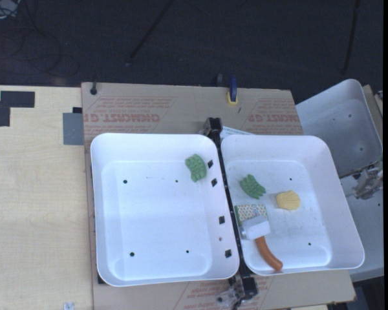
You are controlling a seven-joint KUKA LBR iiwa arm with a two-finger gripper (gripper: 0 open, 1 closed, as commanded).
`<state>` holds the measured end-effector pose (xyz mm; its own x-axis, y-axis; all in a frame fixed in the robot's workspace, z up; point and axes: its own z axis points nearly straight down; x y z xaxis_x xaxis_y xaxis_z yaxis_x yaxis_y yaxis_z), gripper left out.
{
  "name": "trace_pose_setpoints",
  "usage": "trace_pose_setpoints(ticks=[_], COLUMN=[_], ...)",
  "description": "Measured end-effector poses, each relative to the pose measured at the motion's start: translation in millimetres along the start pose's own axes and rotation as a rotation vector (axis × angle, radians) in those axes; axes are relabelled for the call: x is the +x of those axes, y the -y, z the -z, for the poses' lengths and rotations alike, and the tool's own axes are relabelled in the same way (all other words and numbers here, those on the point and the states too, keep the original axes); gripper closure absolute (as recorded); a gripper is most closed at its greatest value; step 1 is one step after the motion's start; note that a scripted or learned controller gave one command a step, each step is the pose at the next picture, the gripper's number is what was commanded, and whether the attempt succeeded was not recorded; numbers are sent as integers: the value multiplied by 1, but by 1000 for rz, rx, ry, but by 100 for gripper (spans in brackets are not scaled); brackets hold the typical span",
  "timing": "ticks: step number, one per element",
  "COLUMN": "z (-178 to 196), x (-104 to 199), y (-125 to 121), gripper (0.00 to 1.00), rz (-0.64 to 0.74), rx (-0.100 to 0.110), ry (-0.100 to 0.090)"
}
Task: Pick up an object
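Cardboard-topped tabletop [149, 108] carried two white bins. Right bin [323, 154]: green toy [251, 186], yellow piece [288, 201], orange sausage [269, 254]. Left bin [110, 154]: green toy. Nothing was lifted; pincer state could not be told.

left bin [110, 237]: floor lying wide open, green toy [196, 167] sitting by the right wall | right bin [339, 237]: stuff crowding the left wall, right side staying open

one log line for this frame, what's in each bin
left bin: green toy | right bin: green toy, yellow piece, orange-handled tool | nothing lifted
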<state>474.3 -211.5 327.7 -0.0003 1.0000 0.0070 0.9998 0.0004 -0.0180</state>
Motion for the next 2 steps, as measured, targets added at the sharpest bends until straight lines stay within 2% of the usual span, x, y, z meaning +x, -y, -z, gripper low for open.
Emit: trace_pose_setpoints(ticks=[1,2], z=[62,110], x=[37,16], y=[-1,0], gripper=[100,100], rz=[4,-1], rx=[-22,-22], ry=[8,9])
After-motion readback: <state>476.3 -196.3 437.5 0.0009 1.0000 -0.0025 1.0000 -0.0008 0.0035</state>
